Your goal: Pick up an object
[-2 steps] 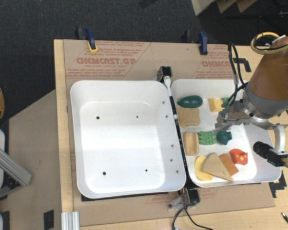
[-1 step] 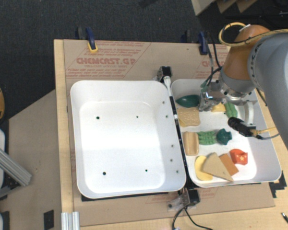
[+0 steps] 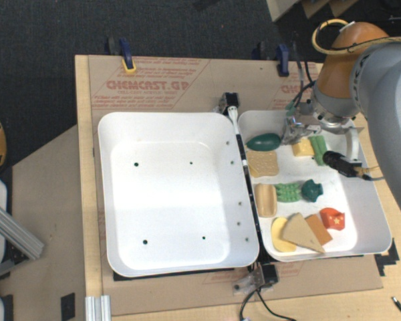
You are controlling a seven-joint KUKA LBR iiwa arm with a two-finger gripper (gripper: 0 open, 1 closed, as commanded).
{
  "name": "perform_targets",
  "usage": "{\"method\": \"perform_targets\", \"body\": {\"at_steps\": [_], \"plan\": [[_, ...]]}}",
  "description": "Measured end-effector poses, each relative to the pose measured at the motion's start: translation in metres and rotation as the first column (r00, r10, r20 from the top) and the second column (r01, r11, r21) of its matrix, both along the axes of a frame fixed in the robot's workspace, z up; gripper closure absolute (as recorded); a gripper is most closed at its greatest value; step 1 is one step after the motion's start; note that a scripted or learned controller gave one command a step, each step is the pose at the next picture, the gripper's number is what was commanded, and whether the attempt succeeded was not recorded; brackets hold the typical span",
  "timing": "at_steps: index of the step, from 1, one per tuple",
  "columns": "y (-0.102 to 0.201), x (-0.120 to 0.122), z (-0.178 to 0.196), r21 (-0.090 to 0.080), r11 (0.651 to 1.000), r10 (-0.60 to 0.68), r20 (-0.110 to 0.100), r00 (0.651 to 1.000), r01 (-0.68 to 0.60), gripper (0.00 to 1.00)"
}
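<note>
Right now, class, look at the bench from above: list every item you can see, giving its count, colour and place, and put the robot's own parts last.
Shallow plastic bins: 2, white, side by side; left, right.
Dark green oval piece: 1, right bin, top.
Tan square slice: 1, below it.
Small yellow block: 1, by the gripper.
Light green bar: 1, beside the block.
Teal lump: 1, middle.
Red round piece: 1, lower right.
Tan wedge: 1, bottom.
Clamps: 2, blue, board's top edge.
Arm: 1, grey with orange band, right.
Gripper: 1, over right bin.
</note>
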State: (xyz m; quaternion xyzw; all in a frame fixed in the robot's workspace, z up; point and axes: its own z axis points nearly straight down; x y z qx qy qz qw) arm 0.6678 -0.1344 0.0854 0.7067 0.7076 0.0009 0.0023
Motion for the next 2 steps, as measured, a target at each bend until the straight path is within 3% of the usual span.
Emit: {"method": "perform_targets", "body": {"at_steps": [1, 2], "plan": [[0.0, -0.001, 0.0, 0.0, 1.0, 0.0, -0.002, 1.0, 0.0, 0.0], [-0.048, -0.001, 0.0, 0.0, 1.0, -0.002, -0.001, 1.0, 0.002, 0.0]]}}
